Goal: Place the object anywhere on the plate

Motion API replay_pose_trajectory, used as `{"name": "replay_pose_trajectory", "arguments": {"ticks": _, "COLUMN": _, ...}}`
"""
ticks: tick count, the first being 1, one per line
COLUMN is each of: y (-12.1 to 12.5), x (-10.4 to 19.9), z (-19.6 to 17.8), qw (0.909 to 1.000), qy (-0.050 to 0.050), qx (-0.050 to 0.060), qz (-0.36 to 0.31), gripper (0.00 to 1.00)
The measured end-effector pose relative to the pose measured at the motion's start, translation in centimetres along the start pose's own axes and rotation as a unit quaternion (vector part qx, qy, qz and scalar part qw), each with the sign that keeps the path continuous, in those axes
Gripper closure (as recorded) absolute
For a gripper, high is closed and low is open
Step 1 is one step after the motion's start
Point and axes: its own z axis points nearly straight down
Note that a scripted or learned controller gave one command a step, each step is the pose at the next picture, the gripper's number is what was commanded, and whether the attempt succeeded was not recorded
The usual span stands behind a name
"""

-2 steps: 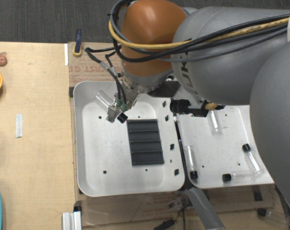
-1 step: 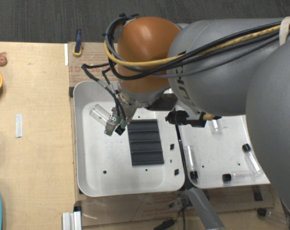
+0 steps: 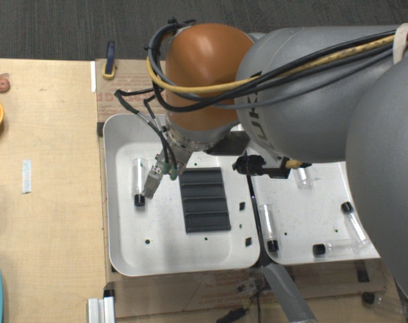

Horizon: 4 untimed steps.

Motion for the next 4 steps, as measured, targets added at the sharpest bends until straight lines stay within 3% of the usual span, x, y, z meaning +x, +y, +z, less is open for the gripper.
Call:
{"name": "replay_pose_trajectory", "arguments": {"ticks": 1, "y": -0.09, "x": -0.18, "z": -0.81, "qw": 1.0000, "qy": 0.000, "qx": 0.001, "qz": 0.002, "gripper": 1.00}}
{"name": "replay_pose_trajectory", "arguments": {"ticks": 2, "y": -0.10, "x": -0.19, "z": -0.81, "qw": 1.0000, "qy": 0.000, "qx": 0.001, "qz": 0.002, "gripper": 0.00}}
{"name": "replay_pose_trajectory", "arguments": {"ticks": 3, "y": -0.15, "x": -0.34, "z": -1.64, "qw": 1.0000, "qy": 0.000, "qx": 0.001, "qz": 0.003, "gripper": 1.00}}
{"name": "replay_pose_trajectory", "arguments": {"ticks": 4, "y": -0.16, "x": -0.34, "z": -1.64, "qw": 1.0000, "qy": 0.000, "qx": 0.001, "qz": 0.003, "gripper": 0.00}}
